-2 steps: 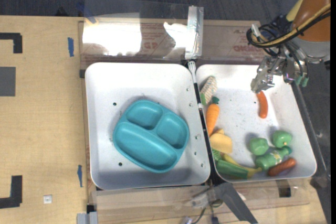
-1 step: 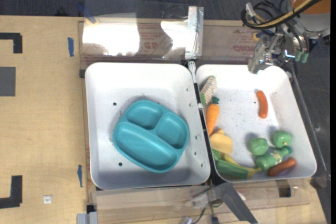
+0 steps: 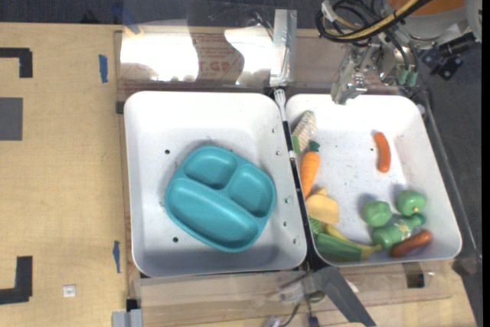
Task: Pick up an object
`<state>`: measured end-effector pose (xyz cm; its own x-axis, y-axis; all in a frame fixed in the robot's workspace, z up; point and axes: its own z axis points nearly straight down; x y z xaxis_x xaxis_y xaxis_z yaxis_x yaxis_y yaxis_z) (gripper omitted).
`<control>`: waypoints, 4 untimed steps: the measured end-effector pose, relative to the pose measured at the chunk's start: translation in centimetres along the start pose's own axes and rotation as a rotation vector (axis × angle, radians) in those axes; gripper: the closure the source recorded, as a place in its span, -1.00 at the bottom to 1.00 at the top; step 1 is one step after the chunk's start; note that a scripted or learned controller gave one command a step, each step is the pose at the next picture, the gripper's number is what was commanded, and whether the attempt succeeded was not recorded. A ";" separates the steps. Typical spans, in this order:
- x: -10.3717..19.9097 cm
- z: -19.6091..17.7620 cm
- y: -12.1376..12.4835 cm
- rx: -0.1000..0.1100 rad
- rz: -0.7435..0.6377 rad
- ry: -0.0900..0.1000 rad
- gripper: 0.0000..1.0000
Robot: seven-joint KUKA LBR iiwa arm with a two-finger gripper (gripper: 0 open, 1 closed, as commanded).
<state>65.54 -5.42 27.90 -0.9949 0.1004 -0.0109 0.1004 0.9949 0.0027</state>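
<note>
Hovering at the back rim of the right bin, end effector carrying nothing, finger spread hard to tell (blurred). Nearest target: orange sausage, lying alone near the far wall. Best descending straight, closing across its narrow width, clear of the wall.

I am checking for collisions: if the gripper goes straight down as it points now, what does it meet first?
Probably the right bin's far rim or bare floor just inside it; the gripper hangs over that edge. The toys lie nearer the camera. Depth is unclear.
</note>
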 end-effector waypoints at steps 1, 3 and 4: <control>-0.4 0.1 2.0 0.001 -0.081 0.001 1.00; -0.8 -2.0 4.1 -0.001 -0.376 0.007 1.00; 2.4 0.5 1.7 -0.001 -0.542 0.006 1.00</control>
<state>63.31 -3.51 27.34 -0.9040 -0.4276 -0.0056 -0.4276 0.9040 -0.0010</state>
